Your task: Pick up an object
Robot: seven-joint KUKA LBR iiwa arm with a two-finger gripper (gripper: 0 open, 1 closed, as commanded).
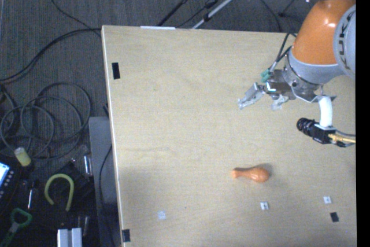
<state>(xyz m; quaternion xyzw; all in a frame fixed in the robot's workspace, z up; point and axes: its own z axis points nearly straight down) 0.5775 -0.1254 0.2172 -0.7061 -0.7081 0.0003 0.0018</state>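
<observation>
Camera view looks down at a slant on a pale wooden tabletop (173,124) set over grey carpet. An orange, pear-shaped object (252,173) lies on its side toward the near edge of the tabletop, right of the middle, its narrow end pointing left and its rounder end right; nothing touches it. The arm (324,37), with its orange band above a grey wrist, enters at the right edge of the tabletop. Its gripper (250,99) points left and hangs over bare wood, well apart from the orange object and farther from the near edge than it. The two fingers stand slightly apart with nothing between them. A black cylindrical fitting (312,129) with a white piece sits just below the wrist. Small markers dot the tabletop: a black one (115,70) near the left edge and a few white and black ones (264,205) close to the near edge. Cables (46,118) lie coiled on the carpet left of the tabletop.
</observation>
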